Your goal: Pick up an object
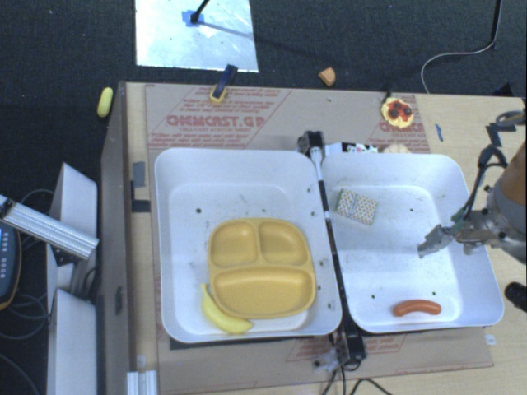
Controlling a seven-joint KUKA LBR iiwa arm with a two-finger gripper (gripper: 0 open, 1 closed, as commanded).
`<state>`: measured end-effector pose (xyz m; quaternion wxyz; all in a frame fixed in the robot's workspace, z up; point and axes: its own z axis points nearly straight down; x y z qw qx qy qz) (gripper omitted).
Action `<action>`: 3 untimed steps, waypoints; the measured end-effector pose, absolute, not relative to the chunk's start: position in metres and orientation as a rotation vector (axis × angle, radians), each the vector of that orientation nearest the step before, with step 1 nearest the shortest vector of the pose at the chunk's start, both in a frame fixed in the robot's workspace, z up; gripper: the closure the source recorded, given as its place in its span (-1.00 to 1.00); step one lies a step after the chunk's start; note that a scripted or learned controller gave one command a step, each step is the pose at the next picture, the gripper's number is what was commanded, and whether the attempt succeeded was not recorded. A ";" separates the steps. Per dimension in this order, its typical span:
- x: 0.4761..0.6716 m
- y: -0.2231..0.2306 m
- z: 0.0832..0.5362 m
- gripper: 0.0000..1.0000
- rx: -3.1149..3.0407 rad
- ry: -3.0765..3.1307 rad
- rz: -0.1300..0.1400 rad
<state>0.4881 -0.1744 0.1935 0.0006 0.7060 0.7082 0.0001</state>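
Orange against white, the hot dog [417,308] lies nearest you at about five o'clock in the right bin [473,189], flat on the floor close to the front wall, with nothing touching it. Across the black divider, at about seven o'clock in the left bin [177,171], you have a yellow compartment tray [262,267] sitting flat, and a banana [221,314] lies tucked against its front left corner, touching the tray's edge. Moving back, at three o'clock in the right bin, the gripper [434,242] reaches in from the right, low over the bin floor, above and slightly right of the hot dog and well apart from it; you cannot tell from this view how wide its fingers stand, and nothing shows between them. Farther back, at about eleven o'clock in the right bin, a small patterned packet [357,206] lies flat, slightly tilted, near the divider and clear of the gripper. Nothing lies between the gripper and either the packet or the hot dog. Beyond the bins, on the cardboard bench top [272,109], a small pizza toy [398,111] sits at one o'clock, and a blue-and-yellow item [221,84] rests at the far edge around eleven o'clock. On the dark floor past that you see a small tan piece [328,76] and a yellow piece [104,101] off the far left corner.
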 end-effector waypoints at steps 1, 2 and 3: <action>0.556 -0.153 0.112 -1.00 2.218 2.226 0.000; 0.627 -0.090 0.084 -1.00 2.216 2.226 0.004; 0.628 -0.091 0.095 1.00 2.212 2.227 0.004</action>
